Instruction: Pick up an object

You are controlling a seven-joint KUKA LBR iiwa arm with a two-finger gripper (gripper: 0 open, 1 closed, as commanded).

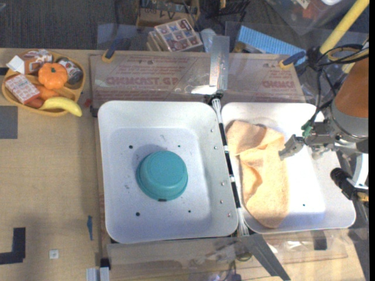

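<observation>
A peach-coloured cloth lies crumpled along the left side of the right bin. A teal bowl sits upside down in the middle of the left bin. My gripper hangs over the right bin, just off the cloth's upper right edge. It is open, and one fingertip is close to the cloth's border. Between the fingers only the white bin floor shows. The arm's orange band is at the far right.
A dish with toy fruit, including a banana and a small pumpkin, stands on the bench at the far left. Cardboard lines the back of the bins. Cables hang near the arm.
</observation>
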